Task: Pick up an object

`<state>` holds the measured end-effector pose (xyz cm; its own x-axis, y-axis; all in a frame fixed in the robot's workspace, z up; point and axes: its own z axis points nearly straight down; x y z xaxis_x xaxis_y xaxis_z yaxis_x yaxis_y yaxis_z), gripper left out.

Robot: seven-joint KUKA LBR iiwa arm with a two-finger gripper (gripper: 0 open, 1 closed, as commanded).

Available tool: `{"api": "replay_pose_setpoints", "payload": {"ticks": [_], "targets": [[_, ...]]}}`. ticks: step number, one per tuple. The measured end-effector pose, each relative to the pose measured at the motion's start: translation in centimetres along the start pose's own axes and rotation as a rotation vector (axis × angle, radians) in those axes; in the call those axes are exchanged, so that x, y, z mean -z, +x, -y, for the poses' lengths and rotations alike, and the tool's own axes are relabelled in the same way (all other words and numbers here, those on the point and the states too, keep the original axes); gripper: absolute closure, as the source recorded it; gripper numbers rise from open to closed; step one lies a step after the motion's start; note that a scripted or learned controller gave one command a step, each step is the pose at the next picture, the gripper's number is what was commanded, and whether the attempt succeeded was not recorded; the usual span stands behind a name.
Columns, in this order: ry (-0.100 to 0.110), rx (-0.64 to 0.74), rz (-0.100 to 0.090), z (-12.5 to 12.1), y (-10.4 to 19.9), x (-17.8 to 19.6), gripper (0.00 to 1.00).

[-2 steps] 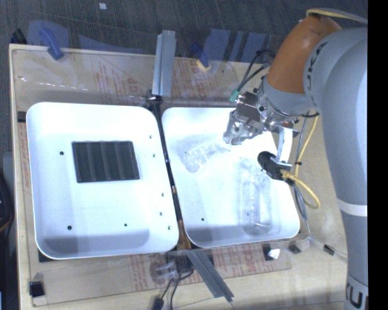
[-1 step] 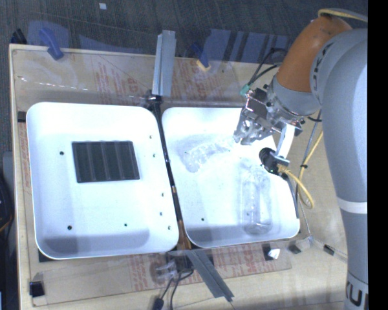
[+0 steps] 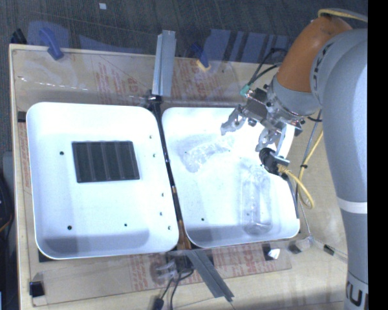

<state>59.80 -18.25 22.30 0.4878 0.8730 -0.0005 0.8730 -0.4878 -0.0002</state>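
Left bin [image 3: 45, 173]: dark grate [image 3: 106, 161] upper centre, rest open.
Right bin [image 3: 210, 234]: clear bottles centre [image 3: 204, 152] and lower right [image 3: 255, 202].

We see a pale wooden bench [image 3: 84, 76] bearing two shallow white bins side by side, the left bin [image 3: 45, 173] and right bin [image 3: 200, 234] nearly touching.
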Motion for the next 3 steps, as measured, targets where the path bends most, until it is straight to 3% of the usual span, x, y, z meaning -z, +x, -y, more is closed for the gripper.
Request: {"api": "replay_pose_setpoints", "payload": {"ticks": [1, 2, 3], "targets": [[0.001, -0.058, -0.001, 1.2, -2.5, 4.8, 0.0], [-0.001, 0.221, 0.0, -0.9, -1.4, 4.6, 0.0], [0.002, 0.227, 0.0, 4.7, -4.1, 5.5, 0.0]]}}
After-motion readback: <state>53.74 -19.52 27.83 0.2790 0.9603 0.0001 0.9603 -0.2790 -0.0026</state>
